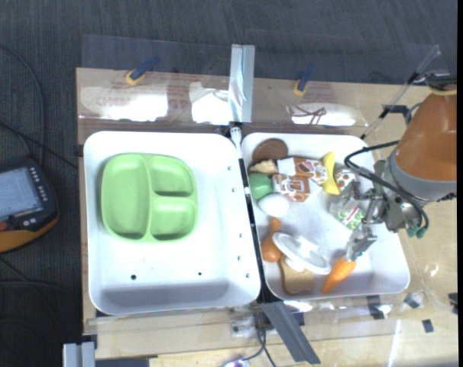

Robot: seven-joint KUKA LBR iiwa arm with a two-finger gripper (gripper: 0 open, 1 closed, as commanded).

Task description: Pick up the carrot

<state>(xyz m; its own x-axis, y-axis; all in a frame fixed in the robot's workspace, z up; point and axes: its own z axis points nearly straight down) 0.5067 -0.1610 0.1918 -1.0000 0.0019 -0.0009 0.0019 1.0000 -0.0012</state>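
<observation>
The carrot (336, 274) is orange and lies slanted near the front wall of the right bin (384, 281), just right of a tan bread slice (296, 279). My gripper (358, 248) hangs over the right side of that bin, with its tip at the carrot's upper right end. The arm's grey wrist and orange band come in from the right behind it. Whether the tip touches the carrot is unclear from this angle.
The right bin also holds a white lid-like piece (300, 252), an orange fruit (270, 248), a white egg (275, 205), a green fruit (259, 184), printed cartons (296, 180), a banana (331, 173) and a brown round item (270, 150). A green divided plate (149, 196) sits in the left bin (101, 281).
</observation>
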